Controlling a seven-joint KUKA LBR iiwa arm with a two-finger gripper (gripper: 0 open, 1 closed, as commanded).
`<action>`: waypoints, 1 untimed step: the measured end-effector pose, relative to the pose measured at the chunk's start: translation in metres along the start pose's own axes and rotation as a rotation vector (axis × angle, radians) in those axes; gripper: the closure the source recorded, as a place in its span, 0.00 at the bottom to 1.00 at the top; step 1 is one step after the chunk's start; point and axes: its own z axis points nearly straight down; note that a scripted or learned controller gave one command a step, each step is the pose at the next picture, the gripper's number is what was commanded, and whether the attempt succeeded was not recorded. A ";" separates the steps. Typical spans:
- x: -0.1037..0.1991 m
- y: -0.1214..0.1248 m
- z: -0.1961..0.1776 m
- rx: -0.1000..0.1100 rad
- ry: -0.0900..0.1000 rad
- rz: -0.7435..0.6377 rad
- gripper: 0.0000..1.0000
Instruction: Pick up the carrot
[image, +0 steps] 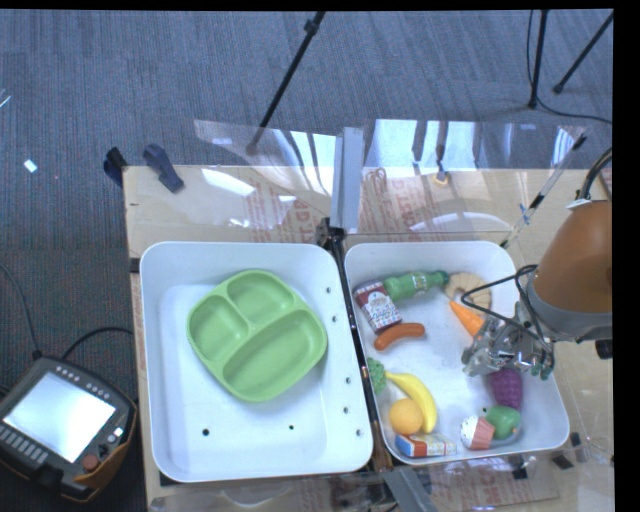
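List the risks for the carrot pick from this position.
1. The gripper sits below and right of the carrot, not over it, so closing here would likely miss.
2. The purple grapes lie right beside the gripper and could be grabbed or knocked instead.
3. The carrot lies close to the right bin's crowded upper corner, leaving little room for error.

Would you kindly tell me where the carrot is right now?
The carrot lies in the right bin, near its far right side, just left of the gripper and right of the sausage.

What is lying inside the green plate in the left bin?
Nothing lies in the green plate: its three compartments show bare. The left bin floor beneath it is covered, so unseen.
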 end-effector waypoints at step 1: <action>-0.023 -0.002 0.010 0.000 0.000 -0.293 1.00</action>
